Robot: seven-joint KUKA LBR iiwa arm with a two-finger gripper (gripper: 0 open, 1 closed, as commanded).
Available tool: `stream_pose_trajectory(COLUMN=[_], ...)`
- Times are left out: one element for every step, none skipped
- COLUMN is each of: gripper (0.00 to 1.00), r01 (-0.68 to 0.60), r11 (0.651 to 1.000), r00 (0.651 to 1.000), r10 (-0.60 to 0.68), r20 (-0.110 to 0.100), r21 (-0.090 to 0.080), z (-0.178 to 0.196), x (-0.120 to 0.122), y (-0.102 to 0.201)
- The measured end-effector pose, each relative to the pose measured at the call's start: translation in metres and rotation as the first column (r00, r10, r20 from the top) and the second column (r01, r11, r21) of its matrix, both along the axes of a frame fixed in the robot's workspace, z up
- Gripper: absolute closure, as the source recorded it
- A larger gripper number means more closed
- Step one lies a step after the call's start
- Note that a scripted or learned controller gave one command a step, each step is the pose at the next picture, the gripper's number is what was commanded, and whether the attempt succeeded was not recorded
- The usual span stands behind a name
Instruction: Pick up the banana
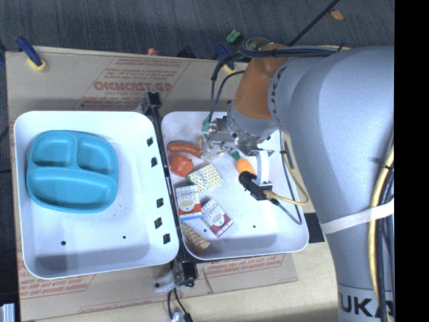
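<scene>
While gripper (216, 141) sits low in the right bin (289, 237), upper centre, its grip can't be judged. Banana's spot and axis: cannot tell among the clutter. Cardboard (100, 79) reads "CHEMCAST GP"; arm (335, 113) "UKA".

One fixed camera above the bench (100, 72); slanted downward over both white bins (40, 260); arm (335, 113) entering from right

Blue divided tray (72, 170), white bins (40, 260), orange carrot (244, 164), checkered packet (206, 176)
</scene>
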State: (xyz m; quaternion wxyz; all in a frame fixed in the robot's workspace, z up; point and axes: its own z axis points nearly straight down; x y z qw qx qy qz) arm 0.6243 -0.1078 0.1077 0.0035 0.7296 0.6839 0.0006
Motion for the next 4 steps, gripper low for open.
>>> stream_pose_trajectory(gripper=[1.0, 1.0, 1.0, 1.0], r01=[0.148, 0.054, 0.049, 0.323], r11=[0.989, 0.999, 0.999, 0.946], r00=[0.989, 0.998, 0.999, 0.946], r10=[-0.148, -0.054, -0.049, -0.323], r20=[-0.008, -0.012, -0.015, -0.008], r21=[0.004, 0.005, 0.004, 0.004], z=[0.091, 0.084, 0.094, 0.25], x=[0.031, 0.032, 0.032, 0.032], y=[0.053, 0.111, 0.111, 0.136])
